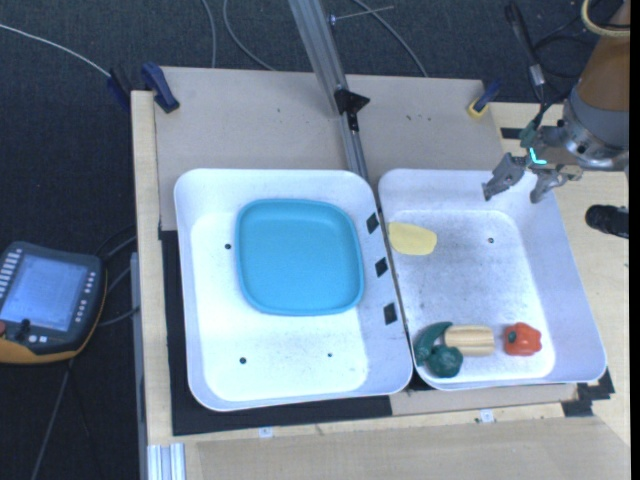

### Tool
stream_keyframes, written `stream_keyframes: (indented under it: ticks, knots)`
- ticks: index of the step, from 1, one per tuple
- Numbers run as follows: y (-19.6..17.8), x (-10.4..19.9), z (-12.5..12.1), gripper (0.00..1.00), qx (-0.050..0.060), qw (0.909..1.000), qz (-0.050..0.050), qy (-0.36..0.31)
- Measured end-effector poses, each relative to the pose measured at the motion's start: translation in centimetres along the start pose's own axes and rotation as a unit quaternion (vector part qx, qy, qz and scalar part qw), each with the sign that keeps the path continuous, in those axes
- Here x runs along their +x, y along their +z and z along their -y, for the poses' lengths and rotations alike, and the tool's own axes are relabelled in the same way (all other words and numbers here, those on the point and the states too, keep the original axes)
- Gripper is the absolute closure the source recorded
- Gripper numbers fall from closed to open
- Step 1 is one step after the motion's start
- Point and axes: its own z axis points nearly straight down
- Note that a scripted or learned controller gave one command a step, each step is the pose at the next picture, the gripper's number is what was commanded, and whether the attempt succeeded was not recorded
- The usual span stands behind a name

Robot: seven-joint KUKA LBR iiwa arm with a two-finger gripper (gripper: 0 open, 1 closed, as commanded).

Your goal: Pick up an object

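Observation:
The right bin (560, 258) holds a flat yellow piece (412, 239) near its back left corner. Along its front edge lie a dark green object (438, 350), a tan cylinder (470, 340) and a red pepper-like object (521, 339), close together in a row. My gripper (521, 182) hangs over the bin's back right rim, fingers spread and nothing between them. It is well away from every object.
The left bin (200, 268) holds a blue square plate (300, 256). A metal pole (318, 38) slants across the back between the bins. Cables and a teach pendant (45, 298) lie off the bench to the left.

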Motion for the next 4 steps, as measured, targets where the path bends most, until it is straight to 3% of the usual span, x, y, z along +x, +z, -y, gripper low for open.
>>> stream_keyframes:
  ticks: [1, 3, 4]
  knots:
    - [0.0, 0.0, 0.0, 0.0, 0.0, 1.0, 0.0, 0.0]
    - [12.2, 0.3, 0.7, 0.0, 0.002, 1.0, -0.001, 0.0]
    - [12.4, 0.3, 0.7, 0.0, 0.0, 1.0, 0.0, 0.0]
